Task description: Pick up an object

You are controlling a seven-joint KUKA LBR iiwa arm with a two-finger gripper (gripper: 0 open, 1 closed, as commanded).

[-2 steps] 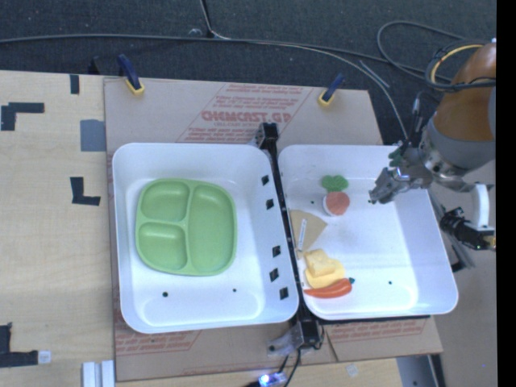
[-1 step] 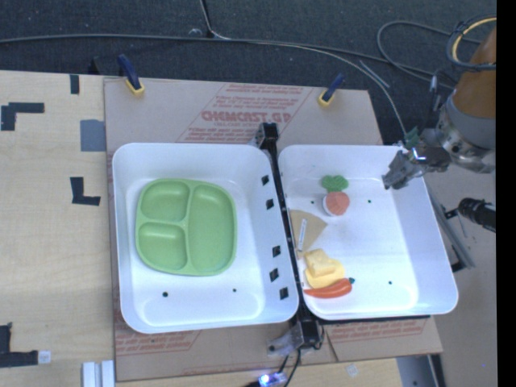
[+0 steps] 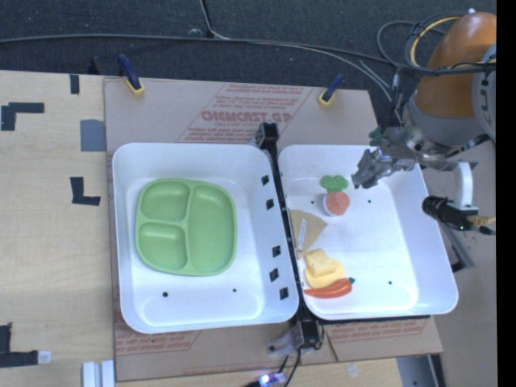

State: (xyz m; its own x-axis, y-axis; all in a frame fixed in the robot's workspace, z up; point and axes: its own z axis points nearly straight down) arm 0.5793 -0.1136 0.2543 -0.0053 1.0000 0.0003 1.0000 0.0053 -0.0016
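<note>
2 shallow white bins sit side by side on a sheet of brown cardboard (image 3: 242, 111) that covers the bench. The left bin (image 3: 129, 176) holds 1 thing: a green divided plate (image 3: 186, 226) with 3 compartments, lying flat toward that bin's left side, well apart from its right wall.

The right bin (image 3: 411, 248) holds several small objects, all gathered along its left half. A toy radish (image 3: 336, 198) with a green top and a reddish round body lies near the far edge, a little left of centre. Just below it, a tan paper wedge (image 3: 306, 226) lies against the left wall. Nearer the front edge sits a yellow block (image 3: 322, 266), and touching its front side is a red chilli pepper (image 3: 329, 289) lying flat, pointing along the front edge.

The grey arm, with its orange band (image 3: 459, 63) above the wrist, reaches in over the right bin's far right corner. Its gripper (image 3: 367, 170) hangs just to the right of the radish's green top, near it, with nothing visible between the fingers; whether it is spread or closed cannot be told from this angle
</note>
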